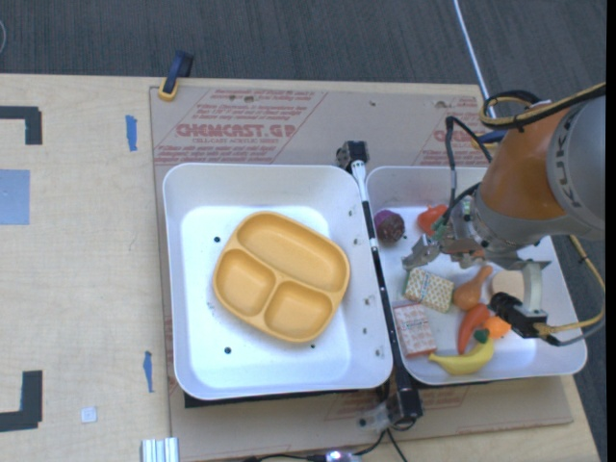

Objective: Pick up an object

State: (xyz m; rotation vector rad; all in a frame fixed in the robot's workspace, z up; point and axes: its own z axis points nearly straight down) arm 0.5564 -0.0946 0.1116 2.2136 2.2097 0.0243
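The right bin (568,359) holds several toy foods. A purple round fruit (389,225) lies at its back left, and a red-orange piece (430,219) sits just right of it. A square cracker (428,289) lies in the middle, with a pink packet (414,328) in front of it. A tan drumstick (472,288), an orange carrot (473,327) and a yellow banana (464,358) lie toward the front. My gripper (430,251) hangs low over the bin, just above the cracker and in front of the red-orange piece. I see nothing held in it.
The left bin (183,287) carries a yellow divided plate (280,276). A black clamp (353,152) sits at the back of the ridge between the bins. The grey and orange arm (529,176) covers the right bin's back right, with cables (553,330) trailing there.
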